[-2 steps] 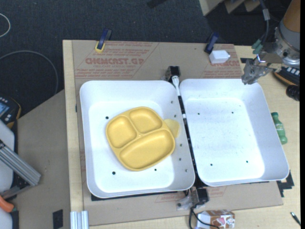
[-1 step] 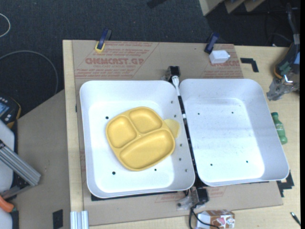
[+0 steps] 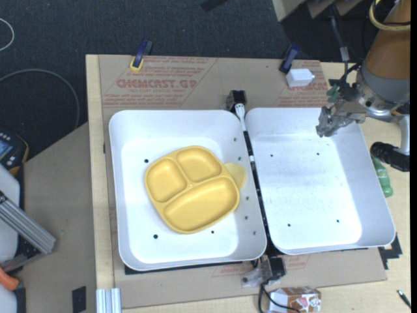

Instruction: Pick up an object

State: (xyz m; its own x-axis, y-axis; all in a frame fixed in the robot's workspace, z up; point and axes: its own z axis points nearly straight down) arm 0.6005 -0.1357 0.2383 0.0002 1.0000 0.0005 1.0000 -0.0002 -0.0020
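Yellow three-compartment plastic plate [image 3: 191,189], lying flat mid-left white bin [image 3: 124,175], untouched; grey two-finger gripper [image 3: 328,124] at two o'clock over right white bin [image 3: 326,201], finger state indeterminable; step: approach; next move calls for travel toward eight o'clock, then descent.

We find the bench [image 3: 195,77] topped with a brown sheet printed in red lettering. Two white bins rest on it side by side, the left bin [image 3: 124,175] and the right bin [image 3: 352,214], their inner rims touching. A white block [image 3: 300,77] lies near the far edge, between two blue clamps [image 3: 139,55]. A small packet [image 3: 301,300] lies at the near edge.
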